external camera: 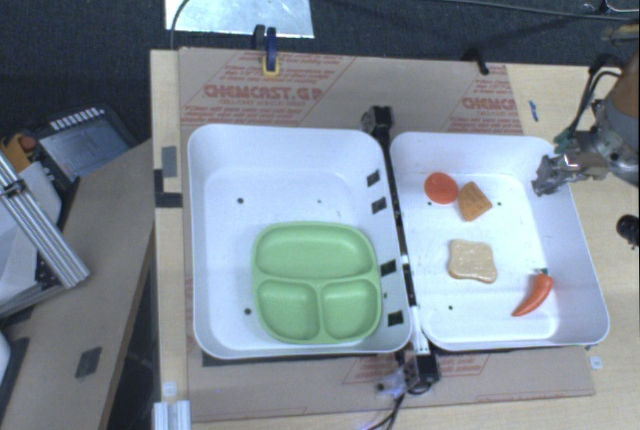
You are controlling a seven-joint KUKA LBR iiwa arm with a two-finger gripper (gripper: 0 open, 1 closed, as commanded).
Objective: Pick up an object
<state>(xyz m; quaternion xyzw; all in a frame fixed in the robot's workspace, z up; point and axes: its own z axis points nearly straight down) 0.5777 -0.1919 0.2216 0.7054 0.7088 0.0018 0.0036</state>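
Grey arm at right, claw (548, 180) low

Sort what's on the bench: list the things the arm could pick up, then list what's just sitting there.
Could be picked up, all in the right bin:
- round orange-red piece
- tan chunk
- bread slice
- red pepper
The gripper sits over that bin's far right edge.

Just sitting there:
- green divided tray in the left bin
- black clips between the bins

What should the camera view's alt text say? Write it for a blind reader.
The gripper hovers at the right bin's far right rim; inside lie a tomato, cracker, bread slice and chili pepper. The left bin holds a green divided plate.
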